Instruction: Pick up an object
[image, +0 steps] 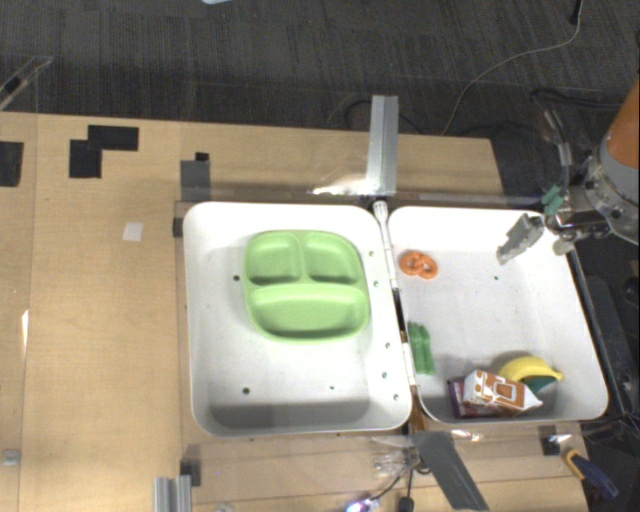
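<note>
Above right bin (590, 330) far edge | gripper (520, 238) hovering, finger state unclear | pretzel (419, 265), banana (532, 373), carton (497, 392) lying loose for picking

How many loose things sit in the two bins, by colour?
Green: 2, the divided plate in the left bin and a small green piece in the right bin
Orange: 1, the pretzel
Yellow: 1, the banana
Brown and white: 1, the carton
Total: 5
</note>
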